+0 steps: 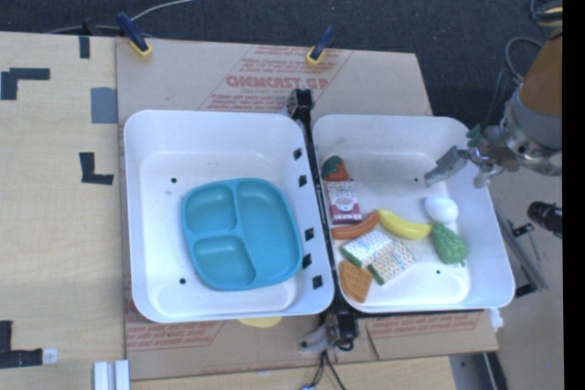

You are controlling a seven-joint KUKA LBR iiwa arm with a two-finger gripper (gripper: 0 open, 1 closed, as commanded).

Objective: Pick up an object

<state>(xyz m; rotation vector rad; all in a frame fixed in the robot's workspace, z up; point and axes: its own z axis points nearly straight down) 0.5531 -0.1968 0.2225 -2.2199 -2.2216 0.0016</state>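
The right bin (402, 137) holds several toy foods. A white egg (441, 209) lies beside a green bumpy vegetable (449, 244) and a yellow banana (405, 226). Further left are a red-and-white packet (344, 201), a small carrot-like piece (335, 168), a sausage (354, 226), a checkered cracker pack (377, 253) and an orange wedge (355, 280). My gripper (464, 166) hangs over the bin's right side, above and just right of the egg, its fingers spread open with nothing between them.
The left bin (151, 196) carries a blue divided tray (241, 232). A black clip divider (304, 160) joins the two bins. Cardboard (265, 78) lies under both, held by yellow-blue clamps (134, 34). Cables and the arm stand at the right.
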